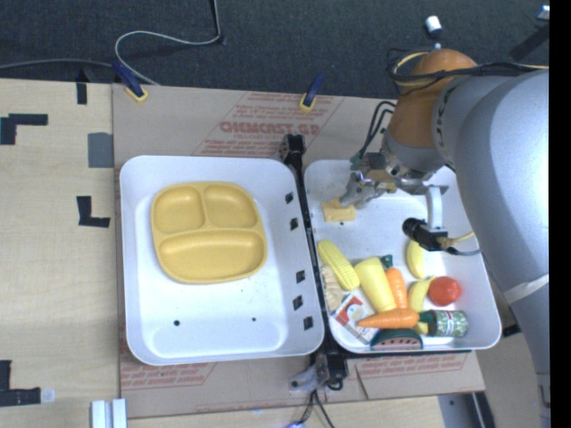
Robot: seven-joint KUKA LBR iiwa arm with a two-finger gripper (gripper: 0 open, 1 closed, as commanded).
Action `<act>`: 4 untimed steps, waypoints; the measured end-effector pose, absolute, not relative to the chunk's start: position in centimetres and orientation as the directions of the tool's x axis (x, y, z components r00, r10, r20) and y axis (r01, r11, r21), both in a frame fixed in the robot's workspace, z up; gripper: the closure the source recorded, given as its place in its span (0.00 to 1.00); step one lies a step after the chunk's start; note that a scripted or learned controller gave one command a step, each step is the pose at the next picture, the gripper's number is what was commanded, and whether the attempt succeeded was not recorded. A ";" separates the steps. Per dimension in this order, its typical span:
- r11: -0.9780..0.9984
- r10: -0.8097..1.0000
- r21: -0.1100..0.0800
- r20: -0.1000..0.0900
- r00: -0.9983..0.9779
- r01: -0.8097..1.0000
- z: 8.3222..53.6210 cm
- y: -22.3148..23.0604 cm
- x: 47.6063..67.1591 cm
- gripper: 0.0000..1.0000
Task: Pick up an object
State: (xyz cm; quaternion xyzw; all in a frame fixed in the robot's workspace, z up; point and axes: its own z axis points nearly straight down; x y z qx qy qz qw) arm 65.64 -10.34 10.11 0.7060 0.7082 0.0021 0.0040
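Hidden: arm point(500, 150) covers the right bin's point(393, 230) far right corner; the fingertips are small and blurred.
Jaws: closed narrow on the top edge of a cheese wedge point(339, 211), or just touching it; hard to say which, though the wedge looks pinched.
Gripper point(359, 188): over the right bin's upper left part, pointing down and left.
Wedge: pale yellow, under the fingertips, long axis running left-right, apart from the heap below.
Heap: lower half of right bin; partly overlapping, some pieces hard to name.
Count: two bins; one yellow tray point(210, 231) with three compartments in the left bin point(161, 328); one corn cob point(339, 264); two carrots point(393, 301); one tomato point(444, 290); one bottle point(446, 325).
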 end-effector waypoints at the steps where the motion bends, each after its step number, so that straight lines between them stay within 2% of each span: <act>1: 0.003 1.000 0.004 -0.003 -0.003 1.000 9.8 -10.3 65.5 0.00; 2: 0.001 1.000 0.000 -0.001 -0.001 1.000 8.5 -10.1 60.9 0.00; 3: 0.000 1.000 0.003 -0.002 0.000 1.000 8.6 -9.5 58.7 0.00; 4: 0.000 1.000 0.001 -0.001 0.000 1.000 8.6 -10.0 53.2 0.00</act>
